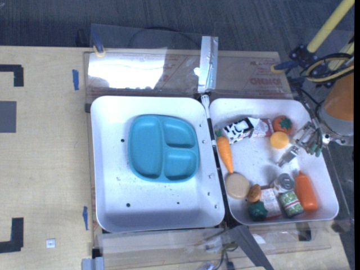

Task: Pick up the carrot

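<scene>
Camera view: carrot point(225, 153) lying in right bin point(323, 181), hard against its left wall, long axis running top to bottom, thin end pointing down toward tan disc point(237, 185). Not lifted, not touched. End effector point(293, 153) hanging over right half of same bin, well apart from carrot, just beside yellow ball point(279, 140) and above can point(286, 181). Nothing showing between its fingers; whether spread wide or narrow, cannot tell from this angle. Arm point(340, 103) reaching in from right edge. Black-and-white carton point(241, 128) sitting just above carrot's top end, tomato point(282, 123) near top of bin, orange bottle point(306, 190) at lower right. Left bin point(107, 151) holding blue tray point(164, 148), no part in task. Judging progress: nothing done yet, still approach stage at best. Remaining: crossing bin leftward, lining up across carrot's width, descending, closing, lifting. Likely trouble: bin wall crowding carrot's left side, leaving little finger room there.
</scene>
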